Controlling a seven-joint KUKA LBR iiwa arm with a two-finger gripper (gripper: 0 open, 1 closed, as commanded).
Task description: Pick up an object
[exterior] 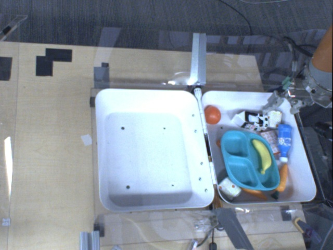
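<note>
Gripper (285, 99) poised over right bin (307, 163), apparently open, holding nothing; banana (263, 155) lying in blue divided tray (240, 160); orange ball (212, 114) near divider.

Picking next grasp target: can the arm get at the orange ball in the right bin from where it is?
Probably yes. The orange ball lies alone in the right bin's far left corner, nothing on top. The end effector hangs over the far right corner. The bin wall beside the ball may crowd a grasp.
</note>
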